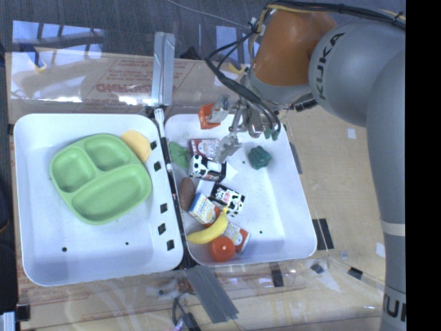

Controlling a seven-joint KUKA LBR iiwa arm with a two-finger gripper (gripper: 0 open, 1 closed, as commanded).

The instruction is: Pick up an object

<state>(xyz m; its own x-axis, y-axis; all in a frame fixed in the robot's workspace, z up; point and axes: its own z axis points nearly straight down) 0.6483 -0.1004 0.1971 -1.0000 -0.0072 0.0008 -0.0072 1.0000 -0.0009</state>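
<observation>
Near the front of the right bin (293,205), a yellow banana (209,231) lies with its long axis running left to right, its right tip raised toward the far side, touching a red tomato (222,249). Both white bins sit on a wooden table (337,164); the left bin (41,205) holds a green divided plate (100,178). Above the right bin's far half hangs the gripper (234,133); I cannot tell how it stands.

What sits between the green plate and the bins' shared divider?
A yellow item lies against the green plate rim, left of the divider, per the camera view.
</observation>
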